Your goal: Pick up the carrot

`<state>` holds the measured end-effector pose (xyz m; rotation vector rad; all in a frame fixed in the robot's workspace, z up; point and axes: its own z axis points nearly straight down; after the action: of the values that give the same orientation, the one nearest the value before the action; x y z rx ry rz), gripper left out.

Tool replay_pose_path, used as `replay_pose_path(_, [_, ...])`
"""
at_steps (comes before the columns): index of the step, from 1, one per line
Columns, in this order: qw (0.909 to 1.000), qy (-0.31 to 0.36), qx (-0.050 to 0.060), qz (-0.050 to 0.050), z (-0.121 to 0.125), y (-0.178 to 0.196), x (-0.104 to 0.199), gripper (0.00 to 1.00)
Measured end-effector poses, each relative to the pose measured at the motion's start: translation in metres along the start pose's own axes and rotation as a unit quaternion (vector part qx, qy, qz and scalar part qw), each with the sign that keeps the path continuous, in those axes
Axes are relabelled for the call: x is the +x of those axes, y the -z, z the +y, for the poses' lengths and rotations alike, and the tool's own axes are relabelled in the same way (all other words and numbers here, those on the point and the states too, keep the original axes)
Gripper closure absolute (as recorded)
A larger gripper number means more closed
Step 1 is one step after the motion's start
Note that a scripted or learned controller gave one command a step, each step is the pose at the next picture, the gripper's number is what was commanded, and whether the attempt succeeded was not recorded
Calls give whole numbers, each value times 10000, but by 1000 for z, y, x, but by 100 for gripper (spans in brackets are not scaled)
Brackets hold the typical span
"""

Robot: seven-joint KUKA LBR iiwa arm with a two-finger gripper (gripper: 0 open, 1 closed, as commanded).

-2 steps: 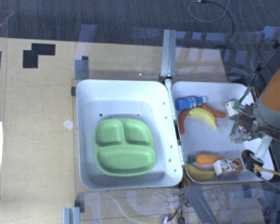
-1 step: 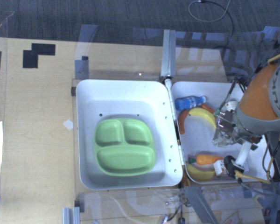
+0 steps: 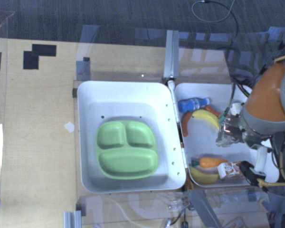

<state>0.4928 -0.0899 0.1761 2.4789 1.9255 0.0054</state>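
The carrot (image 3: pixel 211 163) is orange with a small green end at its left. It lies along the near side of the right bin (image 3: pixel 199 91), resting on a yellow banana (image 3: pixel 203 175). My gripper (image 3: pixel 225 137) hangs over the middle of the right bin, a short way behind the carrot and slightly to its right. Nothing shows in its grasp. The grey and orange wrist (image 3: pixel 270 99) reaches in from the right.
A blue bottle (image 3: pixel 192 103), a second yellow banana (image 3: pixel 205 118) and a curved red piece (image 3: pixel 184 123) lie at the back left of the right bin. A printed packet (image 3: pixel 231 169) sits right of the carrot. The left bin (image 3: pixel 123 91) holds a green divided plate (image 3: pixel 127 148).
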Motion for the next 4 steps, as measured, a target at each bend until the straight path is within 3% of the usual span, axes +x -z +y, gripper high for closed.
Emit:
replay_pose_path(1, [9993,-363,4,-2,-10,20,19,100])
replay_pose_path(2, [9998,-196,-8,-1,-9,61,18,100])
replay_pose_path(3, [10000,-69,7,-6,-3,20,-9,100])
replay_pose_path(4, [9995,326,4,1,-6,3,6,100])
